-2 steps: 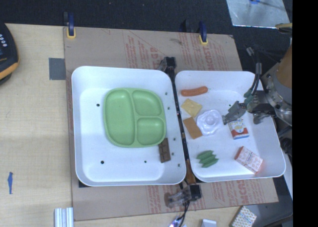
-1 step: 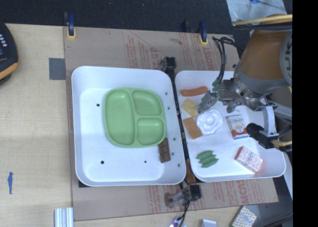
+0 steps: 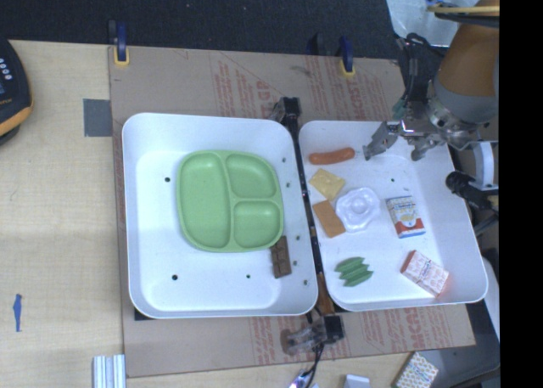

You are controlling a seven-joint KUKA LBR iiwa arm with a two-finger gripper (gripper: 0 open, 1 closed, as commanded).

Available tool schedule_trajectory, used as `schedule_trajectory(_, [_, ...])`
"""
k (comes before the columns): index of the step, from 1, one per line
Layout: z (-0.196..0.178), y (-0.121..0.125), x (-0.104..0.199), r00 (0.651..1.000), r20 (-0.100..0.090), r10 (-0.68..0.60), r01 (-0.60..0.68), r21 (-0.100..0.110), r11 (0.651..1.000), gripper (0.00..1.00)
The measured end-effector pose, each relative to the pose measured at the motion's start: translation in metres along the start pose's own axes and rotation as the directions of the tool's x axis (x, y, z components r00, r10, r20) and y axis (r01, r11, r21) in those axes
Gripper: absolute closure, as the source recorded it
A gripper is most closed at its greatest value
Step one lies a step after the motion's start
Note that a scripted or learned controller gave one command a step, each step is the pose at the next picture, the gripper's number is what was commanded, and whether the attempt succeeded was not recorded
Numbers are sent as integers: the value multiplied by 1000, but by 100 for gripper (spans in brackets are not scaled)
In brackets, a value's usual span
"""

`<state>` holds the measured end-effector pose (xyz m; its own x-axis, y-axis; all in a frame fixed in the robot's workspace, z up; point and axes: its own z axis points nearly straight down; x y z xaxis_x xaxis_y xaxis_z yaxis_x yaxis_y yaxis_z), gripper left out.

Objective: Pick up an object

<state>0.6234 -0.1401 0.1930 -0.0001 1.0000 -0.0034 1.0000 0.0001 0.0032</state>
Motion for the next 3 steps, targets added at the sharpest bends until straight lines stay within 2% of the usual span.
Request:
schedule_trajectory(1, [22,-44,-56,1000,-1,2,-2,11,1000,0])
schedule_trajectory(2, [101,-72,-44,1000,5,-6,6,-2,1000,0])
schedule_trajectory(3, [37,-19,-73,1000,1,-6,6,-4,1000,0])
